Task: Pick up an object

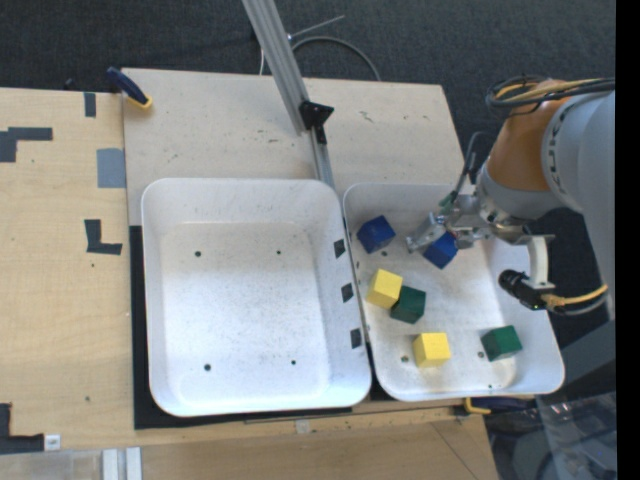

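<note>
My gripper (442, 240) hangs over the upper middle of the right bin (530, 373), reaching in from the right. A blue cube (440, 253) sits tilted between its fingers, and the gripper is shut on it. A second blue cube (376, 233) lies to the left, near the bin's upper left corner. Below them a yellow cube (384, 288) touches a dark green cube (408, 305). Another yellow cube (432, 348) and a green cube (501, 342) lie near the bin's front.
The left bin (160, 208) stands beside the right one, with a shared wall between them. A slanted metal rail (285, 63) runs down to that wall's far end. The arm's black cable fitting (520, 286) overhangs the right bin's right rim.
</note>
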Controlling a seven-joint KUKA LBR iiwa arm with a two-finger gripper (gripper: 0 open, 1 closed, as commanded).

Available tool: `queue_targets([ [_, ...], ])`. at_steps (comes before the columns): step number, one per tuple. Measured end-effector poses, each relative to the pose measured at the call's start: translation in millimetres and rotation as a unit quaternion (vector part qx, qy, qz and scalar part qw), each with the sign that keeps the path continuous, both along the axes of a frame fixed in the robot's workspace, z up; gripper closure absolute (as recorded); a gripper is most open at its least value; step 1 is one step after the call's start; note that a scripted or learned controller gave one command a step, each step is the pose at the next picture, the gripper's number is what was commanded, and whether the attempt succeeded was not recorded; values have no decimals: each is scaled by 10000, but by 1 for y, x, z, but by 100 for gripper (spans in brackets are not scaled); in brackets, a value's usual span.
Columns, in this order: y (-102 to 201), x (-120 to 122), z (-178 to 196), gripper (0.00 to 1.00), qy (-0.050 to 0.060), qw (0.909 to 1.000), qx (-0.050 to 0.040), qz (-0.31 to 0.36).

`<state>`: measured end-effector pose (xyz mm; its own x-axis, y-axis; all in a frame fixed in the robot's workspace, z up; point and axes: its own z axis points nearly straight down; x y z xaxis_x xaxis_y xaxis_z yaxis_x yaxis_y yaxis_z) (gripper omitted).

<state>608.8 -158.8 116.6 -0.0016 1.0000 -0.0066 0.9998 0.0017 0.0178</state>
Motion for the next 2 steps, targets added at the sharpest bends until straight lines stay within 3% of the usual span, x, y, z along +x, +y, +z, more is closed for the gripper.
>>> queue_targets([
  [1,0,1,9,100,-11,10000,-6,10],
  [2,-4,-2,53,100,76,10000,28,-4],
])
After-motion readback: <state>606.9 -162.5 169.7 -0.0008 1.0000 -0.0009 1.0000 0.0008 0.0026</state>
